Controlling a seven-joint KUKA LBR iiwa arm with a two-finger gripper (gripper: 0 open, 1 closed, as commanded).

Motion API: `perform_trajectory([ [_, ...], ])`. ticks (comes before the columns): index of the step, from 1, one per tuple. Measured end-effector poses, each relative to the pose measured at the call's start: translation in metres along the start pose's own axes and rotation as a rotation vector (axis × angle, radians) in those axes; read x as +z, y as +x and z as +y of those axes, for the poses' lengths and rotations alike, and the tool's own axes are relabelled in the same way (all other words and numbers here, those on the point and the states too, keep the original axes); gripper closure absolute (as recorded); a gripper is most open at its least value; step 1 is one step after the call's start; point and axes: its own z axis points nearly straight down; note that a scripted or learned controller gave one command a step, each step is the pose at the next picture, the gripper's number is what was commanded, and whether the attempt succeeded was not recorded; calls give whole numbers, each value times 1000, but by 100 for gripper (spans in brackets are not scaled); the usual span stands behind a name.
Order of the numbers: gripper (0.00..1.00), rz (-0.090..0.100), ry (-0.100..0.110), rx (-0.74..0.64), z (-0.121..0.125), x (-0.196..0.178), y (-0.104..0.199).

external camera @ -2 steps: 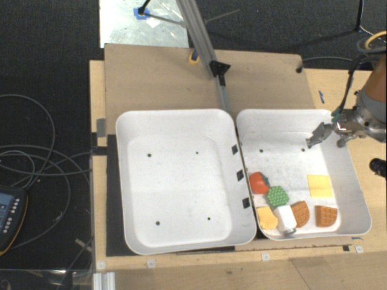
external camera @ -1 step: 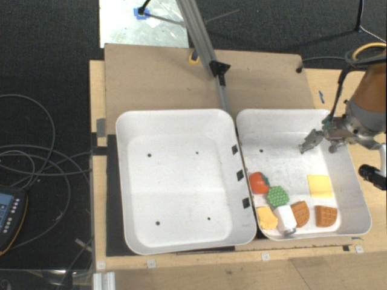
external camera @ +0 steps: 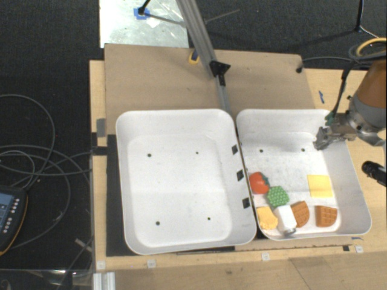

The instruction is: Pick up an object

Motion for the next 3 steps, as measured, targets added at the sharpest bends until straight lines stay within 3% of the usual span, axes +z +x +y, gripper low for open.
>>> perform_trajectory([
  [2, 100, -1, -3, -2, 0, -96, 5],
  [3, 100, 3, 3, -6, -9, -103, 54],
])
